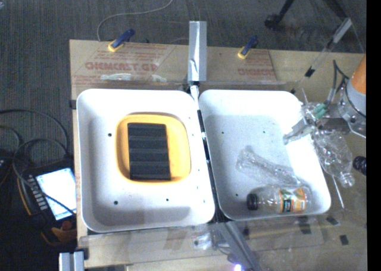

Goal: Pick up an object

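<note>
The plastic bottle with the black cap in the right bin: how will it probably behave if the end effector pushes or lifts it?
The plastic bottle lies on its side, so a push would likely roll it. It looks clear and thin-walled, so probably light, smooth and somewhat slippery. It rests against the right bin front wall, which may limit rolling forward.

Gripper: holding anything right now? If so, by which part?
Cannot tell. The gripper sits at the right bin's right rim beside a clear crumpled plastic bottle, but glare and transparency hide any grip.
</note>
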Controlling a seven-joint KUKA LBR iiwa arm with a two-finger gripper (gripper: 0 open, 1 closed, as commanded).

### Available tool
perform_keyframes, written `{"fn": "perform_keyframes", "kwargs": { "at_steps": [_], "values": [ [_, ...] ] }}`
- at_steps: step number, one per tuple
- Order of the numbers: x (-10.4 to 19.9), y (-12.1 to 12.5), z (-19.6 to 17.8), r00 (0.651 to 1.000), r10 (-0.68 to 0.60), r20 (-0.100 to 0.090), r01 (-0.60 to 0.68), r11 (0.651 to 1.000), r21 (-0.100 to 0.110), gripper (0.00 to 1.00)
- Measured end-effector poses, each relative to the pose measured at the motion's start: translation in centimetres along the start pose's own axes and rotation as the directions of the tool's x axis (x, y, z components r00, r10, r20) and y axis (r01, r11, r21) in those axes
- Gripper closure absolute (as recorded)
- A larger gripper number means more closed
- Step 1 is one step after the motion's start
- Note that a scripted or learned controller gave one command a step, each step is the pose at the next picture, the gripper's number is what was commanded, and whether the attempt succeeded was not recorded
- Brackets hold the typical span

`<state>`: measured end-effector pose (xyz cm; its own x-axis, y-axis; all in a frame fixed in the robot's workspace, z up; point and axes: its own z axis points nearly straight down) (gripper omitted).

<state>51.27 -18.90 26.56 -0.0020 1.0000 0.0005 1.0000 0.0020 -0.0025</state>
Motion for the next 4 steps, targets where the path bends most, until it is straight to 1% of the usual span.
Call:
{"fn": "perform_keyframes", "kwargs": {
  "at_steps": [1,2,3,4],
  "values": [
    [-3.0,-2.9,10.0,1.0,-0.006,-0.001,0.006,1.0,0.0,0.0],
    [-2.9,-2.3,16.4,0.99,-0.141,-0.002,0.141,0.99,-0.014,0.0],
    [-2.8,-2.2,15.6,0.99,-0.142,-0.004,0.142,0.99,-0.014,1.0],
    [0.6,1.9,8.0,0.997,-0.083,0.002,0.083,0.997,-0.002,1.0]
  ]
}}
